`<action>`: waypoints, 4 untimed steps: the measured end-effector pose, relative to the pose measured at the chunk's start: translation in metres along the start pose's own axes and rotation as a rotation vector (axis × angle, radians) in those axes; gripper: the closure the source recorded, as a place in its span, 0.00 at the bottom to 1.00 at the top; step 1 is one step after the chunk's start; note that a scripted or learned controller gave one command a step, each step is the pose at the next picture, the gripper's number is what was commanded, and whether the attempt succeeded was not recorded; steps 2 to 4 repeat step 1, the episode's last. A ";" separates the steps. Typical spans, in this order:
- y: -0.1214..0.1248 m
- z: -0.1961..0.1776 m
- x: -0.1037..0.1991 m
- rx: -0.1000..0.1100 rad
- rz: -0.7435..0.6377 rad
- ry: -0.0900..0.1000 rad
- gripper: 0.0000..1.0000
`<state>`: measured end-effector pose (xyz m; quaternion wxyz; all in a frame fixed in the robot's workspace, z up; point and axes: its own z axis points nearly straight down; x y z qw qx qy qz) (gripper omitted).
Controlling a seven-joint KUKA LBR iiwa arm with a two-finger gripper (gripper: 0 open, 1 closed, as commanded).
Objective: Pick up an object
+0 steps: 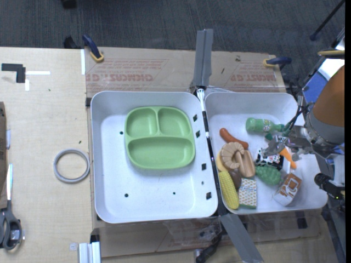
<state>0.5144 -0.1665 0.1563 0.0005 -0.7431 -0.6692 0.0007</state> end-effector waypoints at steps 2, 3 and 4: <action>0.017 0.061 0.042 -0.009 -0.051 -0.001 0.00; 0.017 0.061 0.042 -0.009 -0.051 -0.001 0.00; 0.017 0.061 0.042 -0.009 -0.051 -0.001 0.00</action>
